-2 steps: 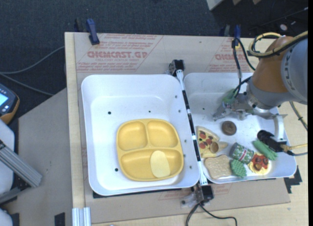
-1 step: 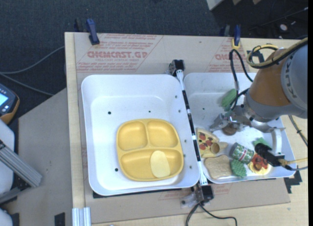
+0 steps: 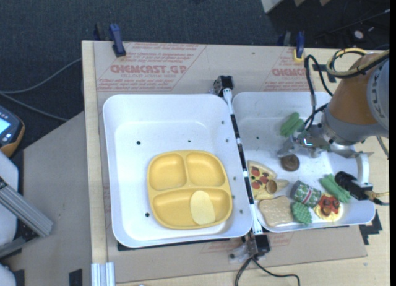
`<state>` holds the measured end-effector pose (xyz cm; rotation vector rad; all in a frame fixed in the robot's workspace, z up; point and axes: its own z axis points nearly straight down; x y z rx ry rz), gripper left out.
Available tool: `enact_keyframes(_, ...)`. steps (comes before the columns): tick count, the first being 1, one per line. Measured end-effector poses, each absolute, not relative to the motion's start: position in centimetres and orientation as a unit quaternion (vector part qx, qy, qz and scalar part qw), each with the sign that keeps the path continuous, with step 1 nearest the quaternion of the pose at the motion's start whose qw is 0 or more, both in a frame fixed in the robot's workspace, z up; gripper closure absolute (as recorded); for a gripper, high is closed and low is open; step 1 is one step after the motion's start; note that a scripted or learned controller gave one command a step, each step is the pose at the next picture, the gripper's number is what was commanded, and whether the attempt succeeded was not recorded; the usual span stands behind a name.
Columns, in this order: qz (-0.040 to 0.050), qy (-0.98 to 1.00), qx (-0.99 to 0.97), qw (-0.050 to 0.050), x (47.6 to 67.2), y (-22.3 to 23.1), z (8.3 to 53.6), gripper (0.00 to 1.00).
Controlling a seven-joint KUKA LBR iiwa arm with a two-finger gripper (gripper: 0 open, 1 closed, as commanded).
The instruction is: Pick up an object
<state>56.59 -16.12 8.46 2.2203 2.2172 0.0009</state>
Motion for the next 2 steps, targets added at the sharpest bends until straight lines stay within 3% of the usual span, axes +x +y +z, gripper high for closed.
enact_keyframes(1,-0.0005,0.707,0.707,-0.002,53.2,-12.6,8.4,0.0)
enact_keyframes(2,0.0014,0.708,0.706,0.003,60.5,-14.6,8.5,0.0)
